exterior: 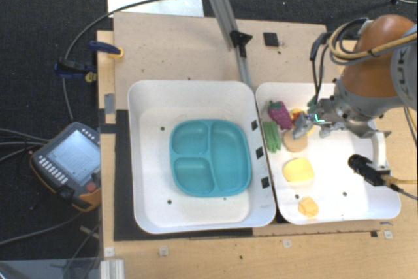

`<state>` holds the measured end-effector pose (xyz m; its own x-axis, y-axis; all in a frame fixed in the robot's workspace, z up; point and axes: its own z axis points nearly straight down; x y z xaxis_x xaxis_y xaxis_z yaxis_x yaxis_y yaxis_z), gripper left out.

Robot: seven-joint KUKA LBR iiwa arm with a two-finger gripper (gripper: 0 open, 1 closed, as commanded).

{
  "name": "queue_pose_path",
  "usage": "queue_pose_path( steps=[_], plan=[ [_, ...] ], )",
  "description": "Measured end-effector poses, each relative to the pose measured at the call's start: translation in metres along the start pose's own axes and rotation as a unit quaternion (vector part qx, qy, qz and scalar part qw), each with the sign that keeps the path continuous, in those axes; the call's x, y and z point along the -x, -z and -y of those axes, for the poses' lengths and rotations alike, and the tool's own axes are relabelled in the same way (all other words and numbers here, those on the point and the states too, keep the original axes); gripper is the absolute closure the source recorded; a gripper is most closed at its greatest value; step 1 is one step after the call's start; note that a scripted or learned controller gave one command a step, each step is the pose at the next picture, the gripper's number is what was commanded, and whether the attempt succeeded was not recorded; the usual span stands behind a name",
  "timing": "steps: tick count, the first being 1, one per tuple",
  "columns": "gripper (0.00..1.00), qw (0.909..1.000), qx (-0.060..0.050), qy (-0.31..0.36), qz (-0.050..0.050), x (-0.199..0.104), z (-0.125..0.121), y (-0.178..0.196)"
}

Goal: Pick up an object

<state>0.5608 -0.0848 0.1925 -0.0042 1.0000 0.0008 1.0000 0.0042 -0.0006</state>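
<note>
My gripper (302,129) hangs low over the upper left part of the right bin (366,206). Directly under it lies a tan round piece (296,144), and a small orange piece (298,115) lies against its upper side. A purple toy vegetable (280,115) and a green one (272,136) lie just to its left. Nearer the front of that bin I see a pale yellow lump (298,170), and a smaller orange-yellow piece (308,207) lies close to the front wall. I cannot see anything held.
The left bin (147,140) holds a teal divided plate (211,157). The arm's orange and grey body (375,68) fills the space above the right bin's back right corner. A grey pole (222,3) slants across the bench behind the bins.
</note>
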Motion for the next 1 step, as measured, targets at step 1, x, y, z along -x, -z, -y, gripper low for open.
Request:
queue_pose_path(
  steps=[1],
  plan=[
    [0.00,1.0000,0.001,0.000,0.000,0.0001,-0.0006,0.0008]
  ],
)
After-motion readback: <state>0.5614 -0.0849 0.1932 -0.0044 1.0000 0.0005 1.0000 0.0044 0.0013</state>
